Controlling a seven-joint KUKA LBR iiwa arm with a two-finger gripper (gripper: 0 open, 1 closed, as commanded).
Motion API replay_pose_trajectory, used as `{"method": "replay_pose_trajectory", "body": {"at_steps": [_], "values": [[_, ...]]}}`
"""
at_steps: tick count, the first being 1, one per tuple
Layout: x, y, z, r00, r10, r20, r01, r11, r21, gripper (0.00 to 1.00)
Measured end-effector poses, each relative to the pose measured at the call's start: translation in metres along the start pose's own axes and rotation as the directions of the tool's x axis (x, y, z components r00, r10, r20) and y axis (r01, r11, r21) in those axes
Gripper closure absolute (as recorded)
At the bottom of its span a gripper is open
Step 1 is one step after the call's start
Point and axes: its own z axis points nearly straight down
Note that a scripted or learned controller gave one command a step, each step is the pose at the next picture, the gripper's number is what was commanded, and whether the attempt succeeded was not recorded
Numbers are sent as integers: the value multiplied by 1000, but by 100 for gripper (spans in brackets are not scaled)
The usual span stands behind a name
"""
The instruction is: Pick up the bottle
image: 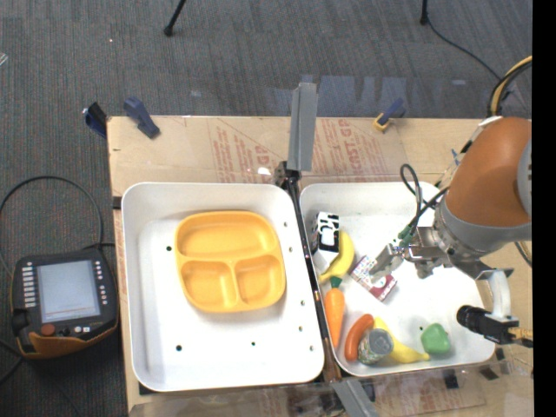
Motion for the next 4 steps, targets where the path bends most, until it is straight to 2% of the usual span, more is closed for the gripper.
{"method": "replay_pose_trajectory", "body": {"at_steps": [1, 2, 3, 4], "values": [[-76, -27, -12, 1000, -19, 1, 19, 1000, -4, 0], [-100, -40, 107, 985, 171, -9, -171, 985, 1, 0], [-101, -41, 99, 984, 176, -8, -176, 984, 6, 100], [-72, -40, 106, 970, 242, -2, -242, 970, -1, 100]]}}
